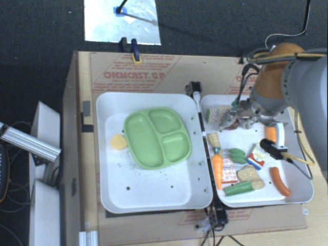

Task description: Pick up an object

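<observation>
The green pickle (238,189) is lying at the right bin's (302,188) near edge, well toward the camera from the gripper (229,120), which is hovering, seemingly nothing clamped, over the far-left corner.

one fixed camera, high above, slanting down on both bins (154,201)

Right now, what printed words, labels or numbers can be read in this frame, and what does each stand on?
"CHEMCAST GP": red print on the brown board under the bins.
Smaller red lines around it: too blurred to read.
Red print at the board's right edge: cut off, unreadable.
Small red and white packet in the right bin: print too small to read.
</observation>
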Controlling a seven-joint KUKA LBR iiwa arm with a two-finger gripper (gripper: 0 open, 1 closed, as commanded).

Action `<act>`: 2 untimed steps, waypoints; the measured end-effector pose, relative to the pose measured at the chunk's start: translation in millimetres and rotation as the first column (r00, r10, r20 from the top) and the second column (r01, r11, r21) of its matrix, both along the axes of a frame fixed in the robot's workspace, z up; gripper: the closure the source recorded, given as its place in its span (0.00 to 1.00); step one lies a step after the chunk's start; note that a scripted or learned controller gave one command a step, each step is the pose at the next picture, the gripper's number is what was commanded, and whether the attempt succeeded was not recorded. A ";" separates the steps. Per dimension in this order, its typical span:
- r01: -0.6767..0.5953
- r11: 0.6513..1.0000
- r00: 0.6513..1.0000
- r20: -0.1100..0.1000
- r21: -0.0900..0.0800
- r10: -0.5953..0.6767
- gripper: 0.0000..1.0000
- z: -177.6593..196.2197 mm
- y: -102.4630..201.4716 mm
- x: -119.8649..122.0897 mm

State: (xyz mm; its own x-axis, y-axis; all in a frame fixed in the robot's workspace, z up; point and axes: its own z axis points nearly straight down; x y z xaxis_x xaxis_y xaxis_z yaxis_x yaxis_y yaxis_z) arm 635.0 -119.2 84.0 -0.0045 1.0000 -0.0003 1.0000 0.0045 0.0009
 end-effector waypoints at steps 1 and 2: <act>-0.001 1.000 1.000 0.004 0.000 0.001 1.00 11.6 -0.5 1.2; -0.001 1.000 1.000 0.005 0.001 0.001 1.00 117.0 59.0 -9.7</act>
